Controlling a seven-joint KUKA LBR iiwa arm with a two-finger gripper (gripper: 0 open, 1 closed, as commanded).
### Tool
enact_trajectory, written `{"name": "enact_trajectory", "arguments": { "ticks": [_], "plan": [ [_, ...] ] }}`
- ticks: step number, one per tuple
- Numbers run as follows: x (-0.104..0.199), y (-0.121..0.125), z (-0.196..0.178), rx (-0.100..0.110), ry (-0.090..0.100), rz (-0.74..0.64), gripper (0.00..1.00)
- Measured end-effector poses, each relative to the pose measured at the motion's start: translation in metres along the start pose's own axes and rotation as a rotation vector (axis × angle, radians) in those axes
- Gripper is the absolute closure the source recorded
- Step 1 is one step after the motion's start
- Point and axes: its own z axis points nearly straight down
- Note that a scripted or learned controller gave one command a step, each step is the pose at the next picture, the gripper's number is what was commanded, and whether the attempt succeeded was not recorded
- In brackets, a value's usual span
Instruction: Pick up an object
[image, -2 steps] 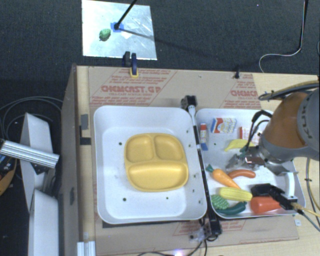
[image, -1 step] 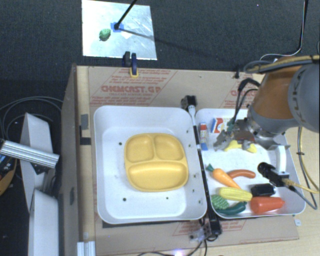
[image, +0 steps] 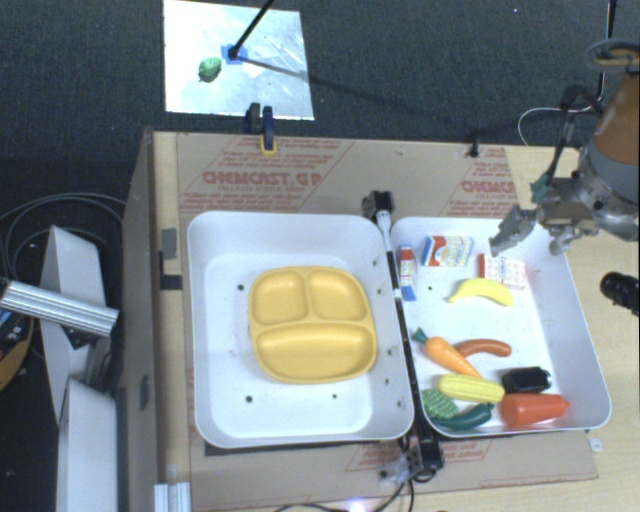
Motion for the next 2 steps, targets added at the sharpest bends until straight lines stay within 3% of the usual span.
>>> {"name": "enact_trajectory", "arguments": {
  "ticks": [1,2],
  "plan": [
    [-0.031,-0.069,0.095,0.007,0.001,0.001,0.0],
    [0.009,-0.071,0.238,0.005,0.002,0.0,0.0]
  ]
}}
